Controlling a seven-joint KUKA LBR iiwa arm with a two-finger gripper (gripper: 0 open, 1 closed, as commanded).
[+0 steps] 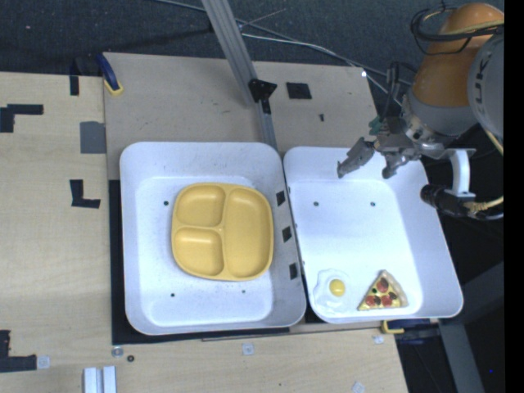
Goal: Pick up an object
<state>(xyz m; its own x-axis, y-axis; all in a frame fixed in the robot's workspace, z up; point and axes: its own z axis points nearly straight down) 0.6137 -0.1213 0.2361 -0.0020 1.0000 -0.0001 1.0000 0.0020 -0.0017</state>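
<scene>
Pincer [371, 161] hangs with fingers spread wide and nothing between them over the far edge of the right bin [426, 244], the arm reaching in from the right, while the fried egg [332, 288] and pizza slice [382, 292] lie well below it at the near rim.

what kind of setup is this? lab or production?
Likely a lab grasping rig, not production: two white bins on a taped plywood bench, toy props such as a yellow divided plate, fried egg and pizza slice, loose cables behind.
</scene>
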